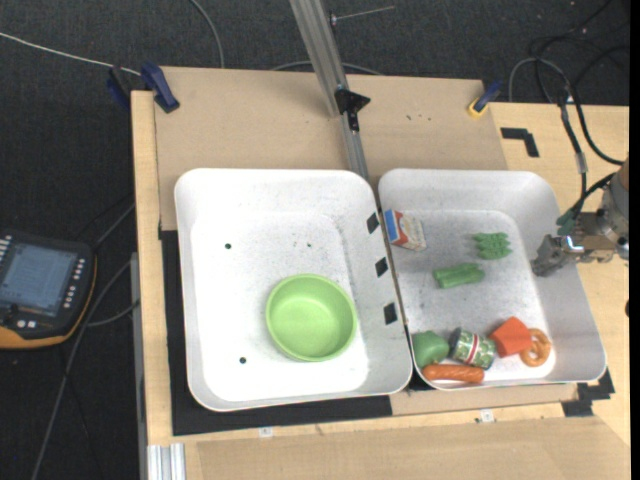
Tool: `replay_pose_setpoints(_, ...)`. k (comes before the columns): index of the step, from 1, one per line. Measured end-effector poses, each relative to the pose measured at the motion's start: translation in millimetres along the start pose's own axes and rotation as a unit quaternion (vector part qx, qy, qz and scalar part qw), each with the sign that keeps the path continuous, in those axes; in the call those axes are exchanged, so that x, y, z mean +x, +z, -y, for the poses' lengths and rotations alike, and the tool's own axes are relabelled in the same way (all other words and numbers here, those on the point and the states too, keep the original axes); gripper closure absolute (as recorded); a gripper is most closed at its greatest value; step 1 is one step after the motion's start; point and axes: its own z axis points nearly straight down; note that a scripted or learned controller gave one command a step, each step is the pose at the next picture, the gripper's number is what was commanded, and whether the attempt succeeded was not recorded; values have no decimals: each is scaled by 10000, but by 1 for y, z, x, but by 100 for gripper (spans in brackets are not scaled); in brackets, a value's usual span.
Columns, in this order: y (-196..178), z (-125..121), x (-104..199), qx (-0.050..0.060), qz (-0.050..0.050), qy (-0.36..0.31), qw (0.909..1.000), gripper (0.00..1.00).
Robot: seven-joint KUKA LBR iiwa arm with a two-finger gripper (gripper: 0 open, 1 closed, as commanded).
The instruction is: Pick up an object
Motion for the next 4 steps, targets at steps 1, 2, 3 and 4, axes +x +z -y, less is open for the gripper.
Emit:
replay_pose_setpoints(1, 4, -2, 56, 20, -12, -24, 10000, 100)
replay_pose_setpoints(2, -12, -2, 110, 13, -12, -24, 10000, 100)
replay_pose_setpoints(3, -25, -1, 158, 15, -12, -22, 10000, 100)
replay_pose_setpoints(4, -20, 9, 205, 23, -11, -20, 10000, 100)
